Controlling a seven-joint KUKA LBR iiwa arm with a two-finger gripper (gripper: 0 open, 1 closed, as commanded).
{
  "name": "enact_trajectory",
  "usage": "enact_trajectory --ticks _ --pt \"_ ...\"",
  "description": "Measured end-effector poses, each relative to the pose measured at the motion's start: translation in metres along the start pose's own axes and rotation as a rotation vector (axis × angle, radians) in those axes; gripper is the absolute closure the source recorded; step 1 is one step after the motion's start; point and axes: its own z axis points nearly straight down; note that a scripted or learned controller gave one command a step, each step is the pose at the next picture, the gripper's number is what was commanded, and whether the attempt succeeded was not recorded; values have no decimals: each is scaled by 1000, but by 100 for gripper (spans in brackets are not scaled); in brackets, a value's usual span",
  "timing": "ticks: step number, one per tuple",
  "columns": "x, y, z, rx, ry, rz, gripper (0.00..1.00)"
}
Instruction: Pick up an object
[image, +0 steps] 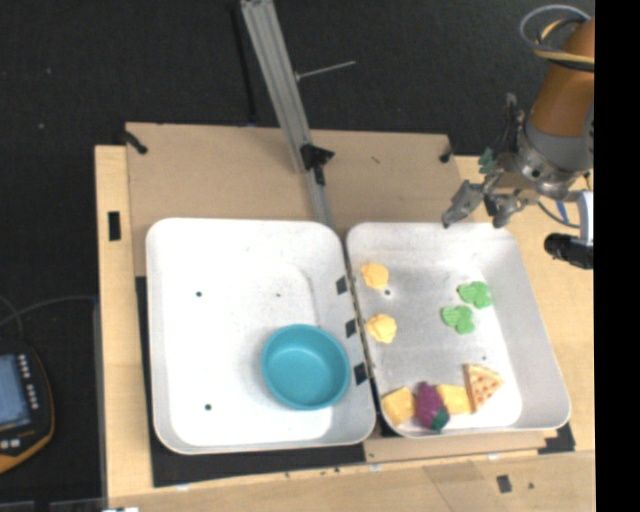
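A: Left bin (200, 250), contents?
B: One blue bowl (305, 366), upright, near the bin's front right corner. A grey pole (285, 100) slants down from the top and ends at the back where the two bins meet.

A: Right bin (530, 300), contents?
B: Two pale yellow pieces (375, 276) (381, 327) along the left wall, one behind the other. Two green pieces (475, 294) (458, 318) toward the right, close together. At the front edge, a crowded row: a yellow block (398, 404), a purple grape bunch (430, 402) touching it, another yellow block (456, 399), and a pizza slice (484, 383) at the right end.

A: Gripper (482, 205), position and state?
B: Above the back rim of the right bin, toward its right corner, below the orange band. The jaws stand spread apart with nothing between them.

A: Nearest items to the jaws?
B: The green pieces, lying forward of the jaws and apart from them. The front row lies well apart. Nothing stands between.
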Motion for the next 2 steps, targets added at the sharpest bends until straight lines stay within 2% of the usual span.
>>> enact_trajectory --ticks 1,2 --pt "0 0 0 1 -1 -1 0" --pt "-6 -6 44 3 0 3 0"
